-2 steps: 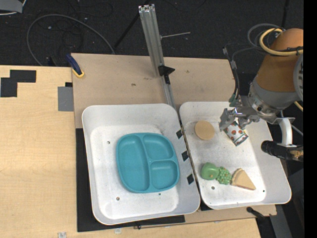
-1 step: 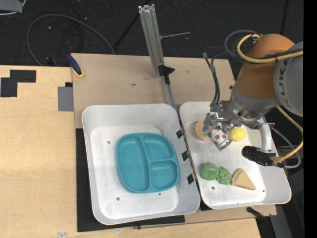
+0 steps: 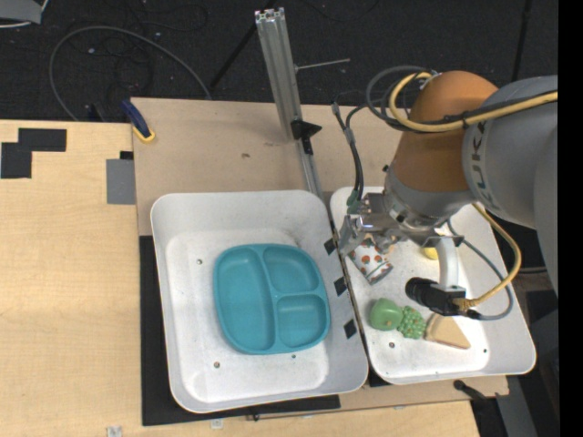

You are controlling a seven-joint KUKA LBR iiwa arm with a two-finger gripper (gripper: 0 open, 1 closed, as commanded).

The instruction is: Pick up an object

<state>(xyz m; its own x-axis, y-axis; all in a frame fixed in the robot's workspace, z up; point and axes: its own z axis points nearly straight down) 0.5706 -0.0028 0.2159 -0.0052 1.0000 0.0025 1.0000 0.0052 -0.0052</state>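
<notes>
The tool (image 3: 367, 238) sits low in the right bin (image 3: 510, 358), right at a small spotted cup (image 3: 371, 262), seemingly placed to grasp it, though whether it is gripping anything cannot be told.

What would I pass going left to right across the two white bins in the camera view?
Teal divided plate → spotted white cup at the pincer → green toy → tan wedge
</notes>
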